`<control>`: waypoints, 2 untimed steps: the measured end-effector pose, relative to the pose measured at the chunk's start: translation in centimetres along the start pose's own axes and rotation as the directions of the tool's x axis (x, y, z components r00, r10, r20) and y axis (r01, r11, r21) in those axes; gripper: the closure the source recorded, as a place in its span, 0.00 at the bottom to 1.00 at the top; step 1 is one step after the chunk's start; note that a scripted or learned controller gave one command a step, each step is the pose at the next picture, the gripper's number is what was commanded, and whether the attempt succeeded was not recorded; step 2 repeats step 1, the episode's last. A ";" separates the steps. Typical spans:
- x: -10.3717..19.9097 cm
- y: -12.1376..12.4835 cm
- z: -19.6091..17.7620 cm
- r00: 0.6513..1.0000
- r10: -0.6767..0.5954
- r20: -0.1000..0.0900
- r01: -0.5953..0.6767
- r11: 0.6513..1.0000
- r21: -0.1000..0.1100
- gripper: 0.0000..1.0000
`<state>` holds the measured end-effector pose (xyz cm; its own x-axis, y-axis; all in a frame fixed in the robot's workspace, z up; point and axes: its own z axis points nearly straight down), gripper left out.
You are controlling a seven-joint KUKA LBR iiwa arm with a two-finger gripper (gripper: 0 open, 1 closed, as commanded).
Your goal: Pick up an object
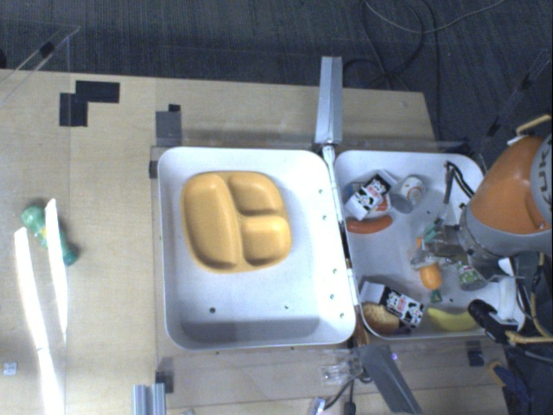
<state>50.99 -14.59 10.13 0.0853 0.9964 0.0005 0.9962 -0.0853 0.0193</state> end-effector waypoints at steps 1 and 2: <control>4.0 6.4 -15.2 0.993 0.121 0.003 -0.121 0.993 0.010 1.00; 4.0 6.4 -15.2 0.993 0.121 0.003 -0.121 0.993 0.010 1.00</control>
